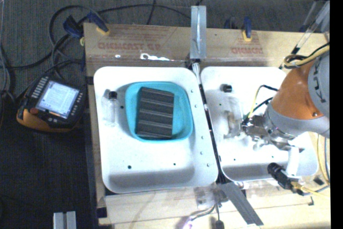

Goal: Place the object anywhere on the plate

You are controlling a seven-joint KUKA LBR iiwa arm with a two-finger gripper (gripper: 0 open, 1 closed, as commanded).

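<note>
The two-finger metal claw (239,127) sits low in the right shallow white bin (257,169); whether it is spread or pressed together I cannot tell. A clear small bottle with a black cap (111,105) lies near the left bin's left wall, beside the turquoise plate (184,115) bearing a dark ribbed block (155,112).

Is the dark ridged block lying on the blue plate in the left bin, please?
Yes, the dark ridged block lies on the blue plate.
</note>
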